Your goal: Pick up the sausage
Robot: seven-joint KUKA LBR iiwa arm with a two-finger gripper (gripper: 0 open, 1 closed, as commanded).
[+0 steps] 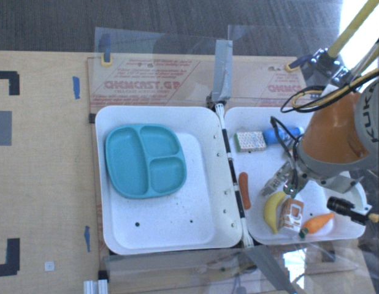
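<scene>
Right bin (pixel 258 120): sausage (pixel 243 190) flat on the floor at the bin's 9 o'clock side, just beside the divider wall shared with the left bin (pixel 159 237). Long axis near 12-to-6, top end tipped a hair toward 11. Ends look alike, so no true heading.

Gripper (pixel 286 185) at 3 o'clock of the sausage, apart from it, just above the banana (pixel 273 211). Fingers: cannot tell whether spread or pressed together, too blurred and crowded by cabling. Nothing seen pinched.

Step in hand, by judgement: approach, not yet over target. To do well:
- Shift toward 9 o'clock until centred over the sausage's middle.
- Set the closing line across the short axis, i.e. 3-to-9, so as to clamp the narrow width.
- Mind the wall: little room on the 9 o'clock side for a finger; likely to clip the rim or roll the sausage.
- Descend straight, close at mid-length to avoid pivoting.

Neighbours: juice carton (pixel 292 215) and carrot (pixel 318 223) toward 4 o'clock, green sponge (pixel 249 141) at 12. Teal plate (pixel 146 160) in the left bin, irrelevant.
</scene>
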